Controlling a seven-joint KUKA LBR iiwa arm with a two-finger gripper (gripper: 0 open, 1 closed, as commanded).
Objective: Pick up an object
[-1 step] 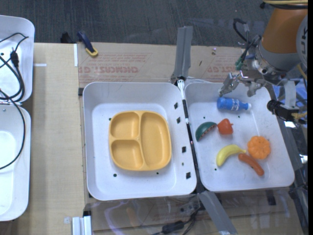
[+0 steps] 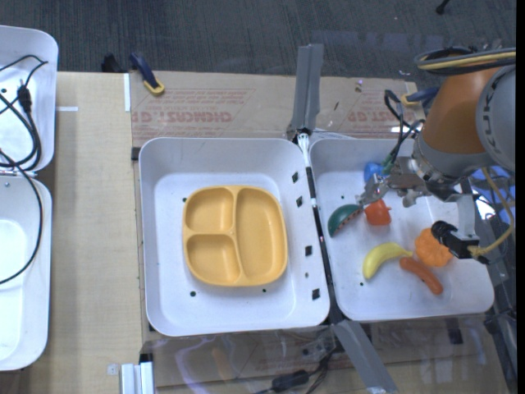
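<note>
Right bin [image 2: 459, 302], near edge: carrot [image 2: 421, 275], banana [image 2: 384, 258], orange fruit [image 2: 432, 247]. Mid-bin: gripper [image 2: 376, 195] low over a small red-orange block [image 2: 377, 213], fingers spread, nothing between them; block just beneath the tips. Green piece [image 2: 344, 217] beside it. Blue item [image 2: 372, 172] beyond.

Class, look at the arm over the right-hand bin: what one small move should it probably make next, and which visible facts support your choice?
Probably lower straight down a little. The gripper hangs just above the small orange-red block in the right bin, and nothing shows between its fingers. The banana and green piece lie close by.
</note>
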